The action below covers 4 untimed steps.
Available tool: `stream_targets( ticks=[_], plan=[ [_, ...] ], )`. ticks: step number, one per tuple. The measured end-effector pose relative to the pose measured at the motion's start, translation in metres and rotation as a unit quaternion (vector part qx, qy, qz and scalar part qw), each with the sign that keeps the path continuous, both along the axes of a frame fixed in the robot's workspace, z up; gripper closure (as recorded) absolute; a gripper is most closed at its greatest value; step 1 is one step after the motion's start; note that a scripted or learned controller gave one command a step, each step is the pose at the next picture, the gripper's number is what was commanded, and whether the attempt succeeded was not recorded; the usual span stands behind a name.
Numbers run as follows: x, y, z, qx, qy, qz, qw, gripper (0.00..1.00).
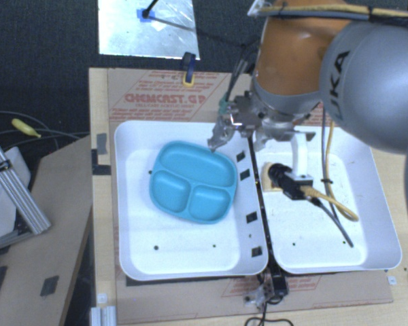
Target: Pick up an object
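Observation:
A light blue divided plate (192, 181) with three compartments lies in the left white bin (136, 250), toward its middle and right side. My gripper (219, 138) hangs over the plate's far right corner, its tip just at or above the rim. The big grey and orange wrist above it hides the rest of the hand. Whether anything is caught between the fingers cannot be made out.
The right white bin (367, 243) sits beside the left one, with a divider ridge (257, 202) between them. A cardboard sheet (163, 97) lies under the bins. A shiny foil square (149, 19) lies at the back, and a metal frame (13, 189) stands at the left.

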State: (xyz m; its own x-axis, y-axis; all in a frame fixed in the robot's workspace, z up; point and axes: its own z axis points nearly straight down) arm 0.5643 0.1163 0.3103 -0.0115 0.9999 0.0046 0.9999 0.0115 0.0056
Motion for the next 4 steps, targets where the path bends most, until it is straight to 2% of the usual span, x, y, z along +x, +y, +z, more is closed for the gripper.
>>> stream_targets(
  ticks=[1,2,3,4],
  plan=[
    [-0.079,0.044,0.078,0.0012,-0.001,0.0,1.0,0.0],
    [-0.033,0.032,0.213,0.0001,-0.007,-0.003,1.0,0.0],
    [-0.082,0.122,0.08,-0.0034,0.009,0.001,1.0,0.0],
    [-0.08,0.094,-0.095,-0.006,0.01,-0.007,0.9999,0.0]
  ],
)
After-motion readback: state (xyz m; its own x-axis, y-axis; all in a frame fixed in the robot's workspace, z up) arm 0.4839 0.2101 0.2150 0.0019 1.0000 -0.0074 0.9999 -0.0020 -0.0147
